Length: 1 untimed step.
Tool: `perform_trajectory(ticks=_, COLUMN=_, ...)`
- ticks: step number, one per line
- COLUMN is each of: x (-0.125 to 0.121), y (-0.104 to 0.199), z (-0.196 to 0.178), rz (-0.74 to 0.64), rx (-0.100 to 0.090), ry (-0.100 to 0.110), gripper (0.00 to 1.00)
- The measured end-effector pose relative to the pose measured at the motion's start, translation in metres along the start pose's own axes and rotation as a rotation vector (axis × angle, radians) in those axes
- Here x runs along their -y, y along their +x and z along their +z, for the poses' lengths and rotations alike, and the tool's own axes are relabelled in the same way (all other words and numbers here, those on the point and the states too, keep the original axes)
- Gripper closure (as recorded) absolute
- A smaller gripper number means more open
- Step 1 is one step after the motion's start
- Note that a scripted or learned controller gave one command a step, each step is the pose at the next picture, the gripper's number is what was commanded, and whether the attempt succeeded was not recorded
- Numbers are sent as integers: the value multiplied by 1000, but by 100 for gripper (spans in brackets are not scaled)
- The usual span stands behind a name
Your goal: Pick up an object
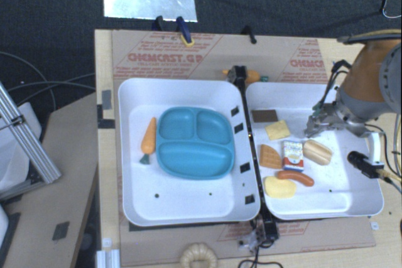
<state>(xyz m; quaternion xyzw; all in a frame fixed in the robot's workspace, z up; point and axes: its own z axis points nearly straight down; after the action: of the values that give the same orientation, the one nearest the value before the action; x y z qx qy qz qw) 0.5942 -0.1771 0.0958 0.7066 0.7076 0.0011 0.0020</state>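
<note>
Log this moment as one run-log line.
pincer: low in right bin | nearest: bread roll | carrot: left bin | nothing visibly held

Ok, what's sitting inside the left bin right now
The left bin holds a blue divided plate and, beside it on the side away from the other bin, a toy carrot. Whatever lies beneath the plate is covered.

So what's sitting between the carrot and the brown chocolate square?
In the camera view, the blue divided plate lies between the carrot and the chocolate square, along with the bins' adjoining walls.
</note>
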Motion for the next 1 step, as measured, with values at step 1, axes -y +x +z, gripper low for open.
perform_trajectory(ticks=1, x=-4, y=-9, z=-61, rz=1, rx=1, ry=-4, gripper=100)
